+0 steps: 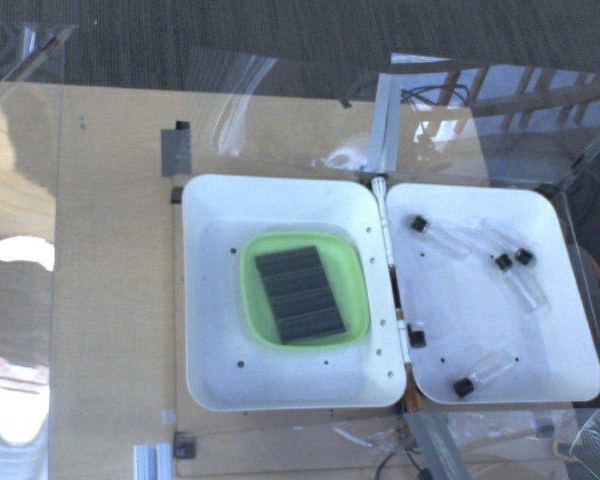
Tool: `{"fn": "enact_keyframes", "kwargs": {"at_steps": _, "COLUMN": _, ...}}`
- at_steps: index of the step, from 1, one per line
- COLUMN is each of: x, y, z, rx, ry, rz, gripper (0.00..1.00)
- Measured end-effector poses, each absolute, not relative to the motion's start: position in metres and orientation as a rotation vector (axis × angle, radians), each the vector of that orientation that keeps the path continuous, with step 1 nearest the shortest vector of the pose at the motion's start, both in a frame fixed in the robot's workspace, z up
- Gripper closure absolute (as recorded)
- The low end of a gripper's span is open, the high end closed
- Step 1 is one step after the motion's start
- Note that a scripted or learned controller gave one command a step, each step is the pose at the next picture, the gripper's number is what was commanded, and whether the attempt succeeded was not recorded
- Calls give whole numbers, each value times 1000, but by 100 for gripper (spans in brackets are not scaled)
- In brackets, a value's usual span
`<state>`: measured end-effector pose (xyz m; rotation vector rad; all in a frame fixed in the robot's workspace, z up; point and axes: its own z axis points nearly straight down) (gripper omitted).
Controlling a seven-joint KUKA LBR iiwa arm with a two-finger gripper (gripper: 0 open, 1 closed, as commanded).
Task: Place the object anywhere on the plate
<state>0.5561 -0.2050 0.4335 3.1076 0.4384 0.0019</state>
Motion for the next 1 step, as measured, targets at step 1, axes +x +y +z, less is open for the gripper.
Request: {"fn": "enact_keyframes", "kwargs": {"at_steps": 1, "x": 518, "y": -206, "z": 434, "rx": 3121, "ry": 328, "rz": 3, "gripper": 0}}
